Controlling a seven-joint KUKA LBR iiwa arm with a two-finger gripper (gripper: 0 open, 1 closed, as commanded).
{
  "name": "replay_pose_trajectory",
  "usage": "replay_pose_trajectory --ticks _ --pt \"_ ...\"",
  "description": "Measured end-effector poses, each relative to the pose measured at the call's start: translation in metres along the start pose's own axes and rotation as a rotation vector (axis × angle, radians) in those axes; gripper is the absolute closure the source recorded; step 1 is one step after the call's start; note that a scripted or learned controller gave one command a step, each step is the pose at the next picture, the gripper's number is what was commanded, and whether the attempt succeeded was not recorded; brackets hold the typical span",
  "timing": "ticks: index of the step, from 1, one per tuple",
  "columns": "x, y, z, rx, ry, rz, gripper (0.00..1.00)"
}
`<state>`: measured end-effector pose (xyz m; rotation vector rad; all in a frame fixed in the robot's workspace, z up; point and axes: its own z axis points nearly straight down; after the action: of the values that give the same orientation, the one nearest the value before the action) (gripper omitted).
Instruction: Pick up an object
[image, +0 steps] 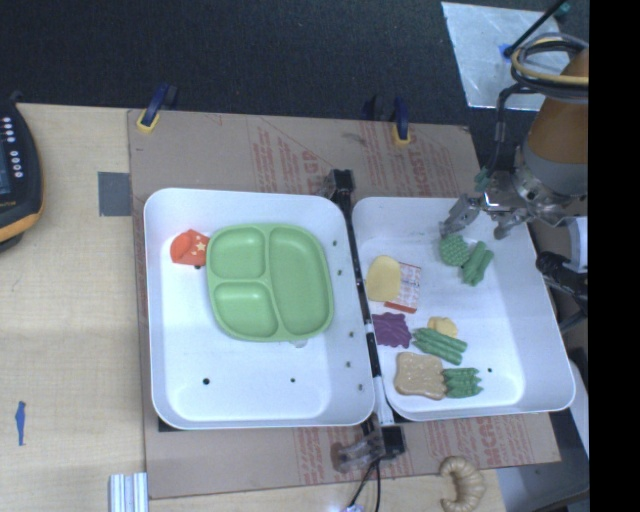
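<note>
At the far left, on the wooden surface (70, 330), lies a dark control pendant (15, 165) at about nine o'clock from the bins. The left bin (250, 400) carries a green divided plate (270, 280) near its centre, with a small red toy (188, 248) touching the plate's ten o'clock edge.

Across the divider, the right bin (530, 340) holds the loose pieces. A yellow piece with a red-and-white card (393, 281) lies toward its nine o'clock side, a purple piece (391, 327) just below that. Toward six o'clock sit a toast-shaped piece (418, 375), green bean pods (440, 345) and a small green bundle (462, 381), crowded together and partly touching.

At the bin's one o'clock corner lies a green vegetable toy (467, 258), well apart from the rest. The hand (487, 217) hovers just above it, fingers spread wide on either side of its upper end, gripping nothing.

This looks like the approach just before a grasp, and that green toy seems the likely target. To do it well, the hand should probably drop straight down so the fingers straddle the toy's narrow width, not its length, then close near its middle. The bin wall is near at twelve o'clock, so a finger could catch the rim if the descent drifts that way.
</note>
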<state>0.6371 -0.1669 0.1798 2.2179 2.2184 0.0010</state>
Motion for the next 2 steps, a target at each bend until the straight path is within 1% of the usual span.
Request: replay_pose_trajectory --ticks 1,2 --pt "-0.006 0.018 0.093 0.013 0.003 -0.007 0.00" --pt "-0.007 0.019 0.077 0.009 0.001 -0.009 1.00"
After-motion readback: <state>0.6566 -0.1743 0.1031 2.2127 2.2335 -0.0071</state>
